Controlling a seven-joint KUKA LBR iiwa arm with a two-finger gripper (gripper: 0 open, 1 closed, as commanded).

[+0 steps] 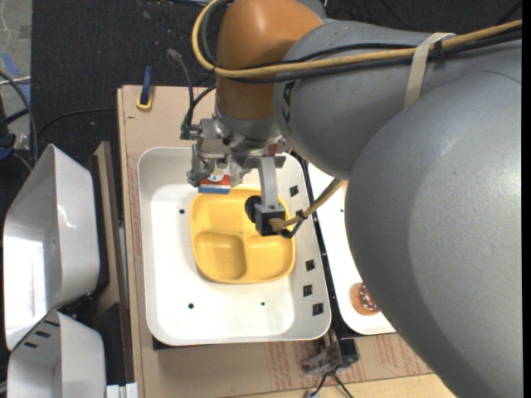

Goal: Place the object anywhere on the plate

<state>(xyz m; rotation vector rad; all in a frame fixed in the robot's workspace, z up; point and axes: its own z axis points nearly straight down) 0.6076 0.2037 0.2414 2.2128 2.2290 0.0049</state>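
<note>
Seen from above at a slant, one grey robot arm with an orange band is reaching in from the right and covering much of the right bin. Its single gripper is hanging low over the left bin. The wrist is hiding the jaws, so it cannot be told whether they are open or closed, or gripping anything. Directly under the jaws, one small red, white and blue object is showing; this is probably the task's thing. It is sitting at the far rim of one yellow divided plate, which is lying just beneath and in front of the jaws, in the middle of the left bin. The gripper is likely hanging here because the plate's edge already counts as a placement spot. It is unclear whether the object is resting on the plate or being held above it. Well away from the jaws, one round copper-coloured thing is lying in the right bin. Counting: two bins, one plate, one small object, one copper thing.
</note>
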